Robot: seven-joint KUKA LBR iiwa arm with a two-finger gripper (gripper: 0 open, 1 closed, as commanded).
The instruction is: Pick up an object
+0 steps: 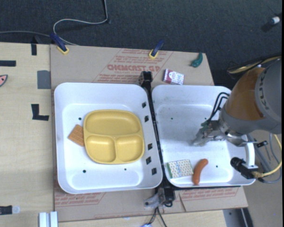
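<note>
In the right bin an orange sausage lies near the front wall, with a small green-and-white patterned packet just to its left. My gripper hangs low over the bin floor in the right half, a little above and behind the sausage, with nothing visibly between its fingers. The left bin holds a yellow divided plate, and a brown cracker-like square pokes out from under the plate's left edge.
The grey arm with its orange band covers the right bin's right side. A small red-and-white pack, a green clip and yellow clamps lie on the cardboard behind the bins. A black divider runs between the bins.
</note>
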